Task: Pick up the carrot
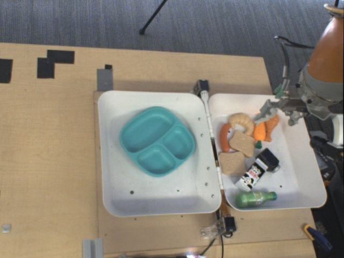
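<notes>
One set of jaws point(284, 107), metal fingers spread apart, nothing between them, hovering at upper right of right bin point(301, 160), just above carrot point(265, 129). Carrot: orange, tapered, lying slanted beside croissant point(240, 121) and bread slices point(239, 150). Judged light, rigid toy, smooth skin likely slippery; grasp across thick mid-body. Teal divided plate point(157, 141) in left bin point(110, 160).

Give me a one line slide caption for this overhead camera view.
KUKA arm's pincer hovers by the carrot among toy food in the right bin; a teal divided plate sits in the left bin.
</notes>
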Motion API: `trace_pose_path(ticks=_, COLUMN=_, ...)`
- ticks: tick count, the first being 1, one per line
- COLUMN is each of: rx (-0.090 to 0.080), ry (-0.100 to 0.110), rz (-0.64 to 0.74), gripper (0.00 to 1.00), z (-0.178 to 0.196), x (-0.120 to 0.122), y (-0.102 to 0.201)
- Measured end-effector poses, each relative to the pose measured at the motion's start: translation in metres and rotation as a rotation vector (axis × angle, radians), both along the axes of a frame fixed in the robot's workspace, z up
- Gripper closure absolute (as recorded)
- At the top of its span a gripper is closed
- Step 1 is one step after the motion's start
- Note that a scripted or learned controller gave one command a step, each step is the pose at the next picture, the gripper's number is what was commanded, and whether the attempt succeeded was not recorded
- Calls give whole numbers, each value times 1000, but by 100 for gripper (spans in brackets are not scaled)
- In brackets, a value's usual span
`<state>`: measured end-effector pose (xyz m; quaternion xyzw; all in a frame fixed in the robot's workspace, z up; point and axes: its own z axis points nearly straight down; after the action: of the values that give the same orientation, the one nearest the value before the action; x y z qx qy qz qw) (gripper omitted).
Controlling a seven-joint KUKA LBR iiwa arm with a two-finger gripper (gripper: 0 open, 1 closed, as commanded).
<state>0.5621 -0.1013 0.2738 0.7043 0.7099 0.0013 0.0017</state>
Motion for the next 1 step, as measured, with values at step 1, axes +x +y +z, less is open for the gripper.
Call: trace_pose_path(ticks=1, rx=0, ry=9, rz=116, gripper=0, z=-92, x=30, y=-30)
